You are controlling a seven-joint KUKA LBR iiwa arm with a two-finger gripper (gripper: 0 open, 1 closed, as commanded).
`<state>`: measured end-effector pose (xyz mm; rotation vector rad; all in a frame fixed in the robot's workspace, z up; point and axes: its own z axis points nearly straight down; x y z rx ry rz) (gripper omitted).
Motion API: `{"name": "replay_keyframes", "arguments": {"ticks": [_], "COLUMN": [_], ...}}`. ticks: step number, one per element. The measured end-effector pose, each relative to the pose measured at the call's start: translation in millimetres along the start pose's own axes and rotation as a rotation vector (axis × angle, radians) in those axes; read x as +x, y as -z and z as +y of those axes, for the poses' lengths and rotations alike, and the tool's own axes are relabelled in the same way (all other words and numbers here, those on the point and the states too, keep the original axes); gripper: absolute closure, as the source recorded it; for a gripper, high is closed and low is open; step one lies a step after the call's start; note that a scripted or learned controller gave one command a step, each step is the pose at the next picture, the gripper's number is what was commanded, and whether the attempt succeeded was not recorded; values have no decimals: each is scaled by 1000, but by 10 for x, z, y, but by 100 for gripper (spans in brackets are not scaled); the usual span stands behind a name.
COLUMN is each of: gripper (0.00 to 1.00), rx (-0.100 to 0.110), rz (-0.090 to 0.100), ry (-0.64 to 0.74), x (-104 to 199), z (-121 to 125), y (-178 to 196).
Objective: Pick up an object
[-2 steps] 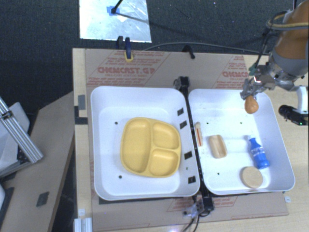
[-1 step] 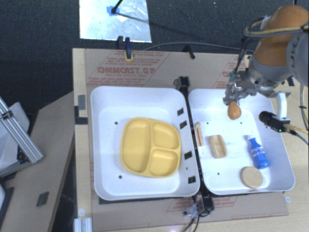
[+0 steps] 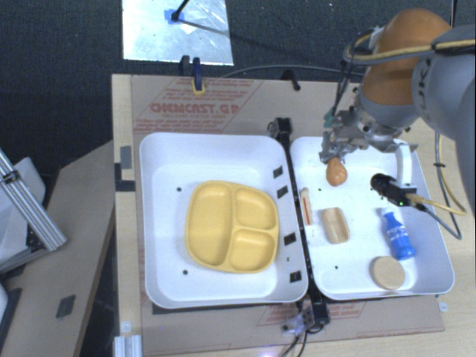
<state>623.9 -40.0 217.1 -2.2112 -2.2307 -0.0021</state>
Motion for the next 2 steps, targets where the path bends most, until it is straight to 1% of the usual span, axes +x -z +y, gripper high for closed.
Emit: {"name": "replay_keyframes", "arguments": {"ticks": [1,2], "gripper": [100,100], "rx": [0,1], "rz": [1,0], "ry": [1,0], "x": [572,1096], "z": [-47,-179], "y": [-36,-104]}}
